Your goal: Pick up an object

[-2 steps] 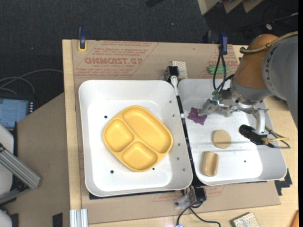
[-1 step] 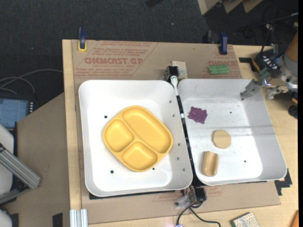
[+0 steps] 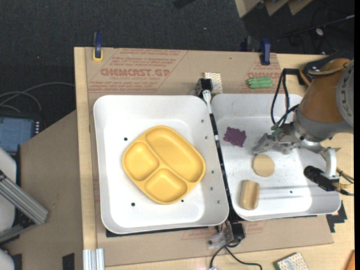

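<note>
In the right bin point(image 3: 281, 204) lie three objects: a purple bunch of grapes point(image 3: 235, 135) near its left wall, a round tan disc point(image 3: 263, 165) in the middle, and a tan cylinder point(image 3: 248, 194) toward the front. My gripper point(image 3: 274, 144) hangs low over the bin, just above and to the right of the tan disc. Its metal fingers point left and down toward the bin floor. Nothing shows between them.
The left bin point(image 3: 112, 122) holds a yellow divided plate point(image 3: 162, 163). A green object point(image 3: 259, 82) lies on the cardboard behind the right bin. A black cable loops from the arm point(image 3: 323, 106) over the right bin's back edge. Clamps point(image 3: 98, 52) hold the board.
</note>
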`<state>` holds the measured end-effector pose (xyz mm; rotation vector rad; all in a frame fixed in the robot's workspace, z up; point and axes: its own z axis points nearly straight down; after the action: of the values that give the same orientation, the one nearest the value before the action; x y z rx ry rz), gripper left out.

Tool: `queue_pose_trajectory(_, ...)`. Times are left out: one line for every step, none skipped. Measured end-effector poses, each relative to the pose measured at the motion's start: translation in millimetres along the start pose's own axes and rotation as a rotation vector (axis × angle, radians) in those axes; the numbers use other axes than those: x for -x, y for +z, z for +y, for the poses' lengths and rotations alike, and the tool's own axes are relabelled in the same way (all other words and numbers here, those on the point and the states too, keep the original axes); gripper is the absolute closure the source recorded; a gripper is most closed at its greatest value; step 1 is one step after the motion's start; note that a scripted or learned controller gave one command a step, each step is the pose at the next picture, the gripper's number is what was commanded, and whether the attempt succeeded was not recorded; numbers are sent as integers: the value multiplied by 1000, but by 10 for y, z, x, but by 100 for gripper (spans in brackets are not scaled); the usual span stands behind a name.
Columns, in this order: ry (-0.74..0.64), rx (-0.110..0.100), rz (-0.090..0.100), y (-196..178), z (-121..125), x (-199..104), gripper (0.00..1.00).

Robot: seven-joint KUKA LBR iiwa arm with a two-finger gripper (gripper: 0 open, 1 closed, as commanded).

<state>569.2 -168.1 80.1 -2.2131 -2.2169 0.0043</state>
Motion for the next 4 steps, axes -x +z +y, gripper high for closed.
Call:
queue_pose_trajectory(-4,15,-5,-342,464,-494,0)
queue_pose_trajectory(0,12,-5,-37,788,-507,0)
queue_pose_trajectory(1,22,-8,-1026,996,-411,0)
queue_pose_trajectory(4,4,-2,-15,358,-745,0)
